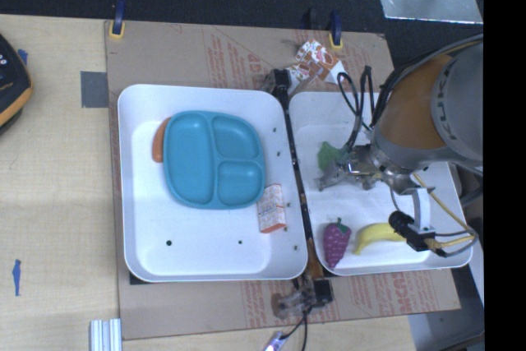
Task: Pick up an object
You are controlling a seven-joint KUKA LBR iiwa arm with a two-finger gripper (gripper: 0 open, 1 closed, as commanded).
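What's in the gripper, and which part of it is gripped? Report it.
It cannot be told. The gripper is low in the right bin, right by a green object, but the view doesn't settle whether anything sits between its fingers.

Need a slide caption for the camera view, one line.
Grey KUKA arm's gripper over green object in right white bin, near purple grapes and yellow banana.

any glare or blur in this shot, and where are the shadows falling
In the camera view, light is even and soft: the left bin looks bright white with mild washout, no hard glare. The arm is soft and slightly blurred, shading the right bin around the end effector. The blue tray, grapes and banana are fairly sharp.
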